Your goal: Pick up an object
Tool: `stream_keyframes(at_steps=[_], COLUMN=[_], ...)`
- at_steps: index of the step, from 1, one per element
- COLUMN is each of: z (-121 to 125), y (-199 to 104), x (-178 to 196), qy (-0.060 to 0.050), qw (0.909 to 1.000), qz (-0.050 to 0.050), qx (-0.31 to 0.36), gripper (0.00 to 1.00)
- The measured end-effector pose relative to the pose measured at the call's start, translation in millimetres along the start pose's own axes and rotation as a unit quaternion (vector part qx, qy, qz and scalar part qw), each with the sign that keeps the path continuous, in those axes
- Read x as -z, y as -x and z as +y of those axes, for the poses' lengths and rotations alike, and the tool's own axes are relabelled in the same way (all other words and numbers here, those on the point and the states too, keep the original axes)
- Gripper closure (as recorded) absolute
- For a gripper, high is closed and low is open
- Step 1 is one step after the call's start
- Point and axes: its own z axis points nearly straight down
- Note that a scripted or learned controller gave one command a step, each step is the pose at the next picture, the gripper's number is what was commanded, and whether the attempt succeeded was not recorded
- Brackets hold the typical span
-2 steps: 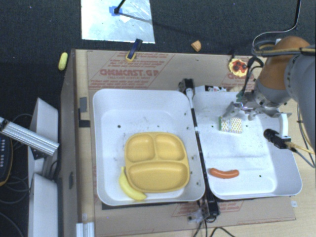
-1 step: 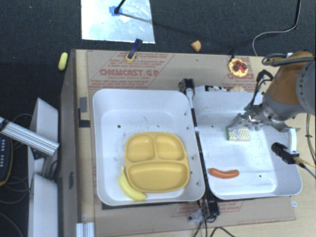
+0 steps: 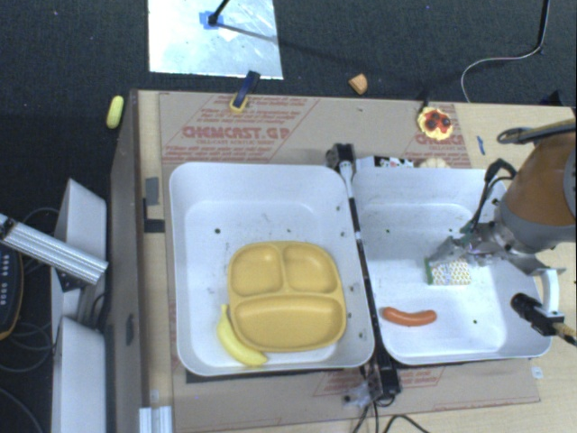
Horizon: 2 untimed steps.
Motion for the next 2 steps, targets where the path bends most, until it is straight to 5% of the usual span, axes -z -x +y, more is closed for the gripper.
stream_keyframes(at_steps=[1, 2], z=[-51, 71], y=[19, 17], x=[0, -8], qy=[-0.001, -0.008], qw=[1.0000, 1.0000], qz=[0.000, 0.002], qx=[0.000, 0.002], gripper=[0.00, 0.00])
